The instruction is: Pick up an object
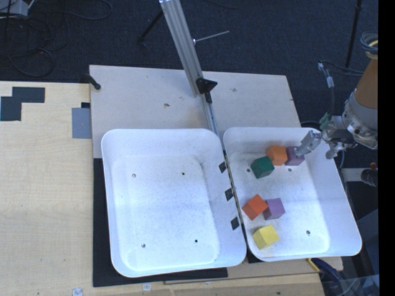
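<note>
Purple block (294,157) (edges skewed to bin (345,227)) | gripper (321,145) spread, beside it

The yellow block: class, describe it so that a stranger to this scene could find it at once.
Start at the right-hand white bin, the one holding the coloured blocks. Go to its near edge, below the pair formed by an orange block and a purple block. The yellow block sits there alone, the only yellow one and the nearest to the bin's front rim.
</note>
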{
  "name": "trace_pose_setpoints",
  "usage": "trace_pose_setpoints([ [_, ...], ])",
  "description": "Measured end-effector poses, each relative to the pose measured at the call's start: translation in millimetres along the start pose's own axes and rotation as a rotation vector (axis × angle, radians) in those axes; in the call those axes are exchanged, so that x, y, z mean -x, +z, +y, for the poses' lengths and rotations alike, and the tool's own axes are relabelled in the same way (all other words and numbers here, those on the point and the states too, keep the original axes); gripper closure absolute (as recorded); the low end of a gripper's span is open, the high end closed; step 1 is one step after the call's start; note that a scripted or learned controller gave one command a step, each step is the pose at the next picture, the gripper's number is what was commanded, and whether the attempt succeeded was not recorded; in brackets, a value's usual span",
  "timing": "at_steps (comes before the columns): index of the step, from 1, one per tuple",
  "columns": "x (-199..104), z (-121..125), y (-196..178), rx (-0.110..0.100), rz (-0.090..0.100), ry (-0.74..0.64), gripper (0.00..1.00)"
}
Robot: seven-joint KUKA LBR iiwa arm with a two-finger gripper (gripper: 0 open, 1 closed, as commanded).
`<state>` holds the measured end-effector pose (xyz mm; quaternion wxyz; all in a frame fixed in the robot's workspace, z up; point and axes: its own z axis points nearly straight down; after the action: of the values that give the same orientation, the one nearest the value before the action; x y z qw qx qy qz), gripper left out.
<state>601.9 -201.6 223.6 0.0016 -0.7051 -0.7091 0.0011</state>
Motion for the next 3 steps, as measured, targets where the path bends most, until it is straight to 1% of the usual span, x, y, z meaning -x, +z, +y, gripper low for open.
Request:
trace_pose_setpoints([
  [1, -35.1, 45.4, 96.6, 0.019, -0.005, 0.006, 0.0],
  [2, -67.3, 65.6, 133.1, 0.006, -0.001, 0.003, 0.0],
  [3, -66.8, 64.2, 122.9, 0.002, -0.002, 0.0, 1.0],
])
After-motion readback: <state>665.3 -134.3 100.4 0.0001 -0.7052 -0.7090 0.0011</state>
